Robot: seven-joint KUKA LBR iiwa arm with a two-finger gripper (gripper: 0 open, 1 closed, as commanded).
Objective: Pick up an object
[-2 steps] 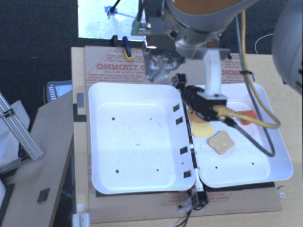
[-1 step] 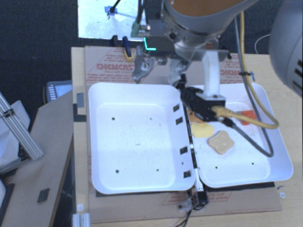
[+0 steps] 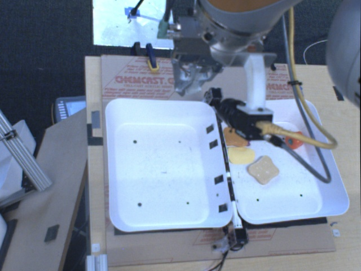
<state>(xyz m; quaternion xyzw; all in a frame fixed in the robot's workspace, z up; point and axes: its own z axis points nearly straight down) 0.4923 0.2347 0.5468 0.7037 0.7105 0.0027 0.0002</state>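
Note:
The right bin [image 3: 316, 199] holds several small objects. A tan square piece like toast [image 3: 263, 170] lies near its middle. Just up and left of it sit a yellow oval piece [image 3: 242, 156] and an orange piece [image 3: 236, 138]. A red object [image 3: 294, 143] shows at the right, partly behind a yellow cable. My gripper [image 3: 192, 79] hangs under the grey and orange wrist, over the cardboard just behind the back rim of the left bin [image 3: 163, 168]. It is well apart from all the objects, and nothing is visible in it.
A black unit [image 3: 246, 120] on a white post, with a yellow cable [image 3: 299, 137] and grey cables, hangs over the right bin's back left corner. Black clips line the seam between the bins. A yellow and blue clamp [image 3: 151, 58] sits at the bench's back edge.

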